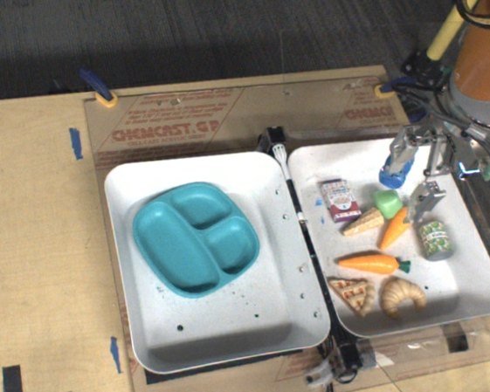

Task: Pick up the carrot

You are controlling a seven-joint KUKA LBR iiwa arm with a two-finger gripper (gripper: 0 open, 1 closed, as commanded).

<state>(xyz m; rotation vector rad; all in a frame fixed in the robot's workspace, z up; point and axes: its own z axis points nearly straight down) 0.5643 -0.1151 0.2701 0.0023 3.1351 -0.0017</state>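
Two white bins (131,195) (483,282); one teal tray (195,236); two carrots (371,263) (393,230); one croissant (401,294); one waffle slice (352,294).

Lab bench (41,258) with white bins (131,274)

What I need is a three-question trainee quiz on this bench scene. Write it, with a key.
1. True or false: the carrot lies in the same bin as the teal plate.
2. Which lies nearest the carrot's green end? A) croissant B) small box C) teal plate
3. Fill in: the teal plate has ___ compartments.
Key: 1 false; 2 A; 3 three.
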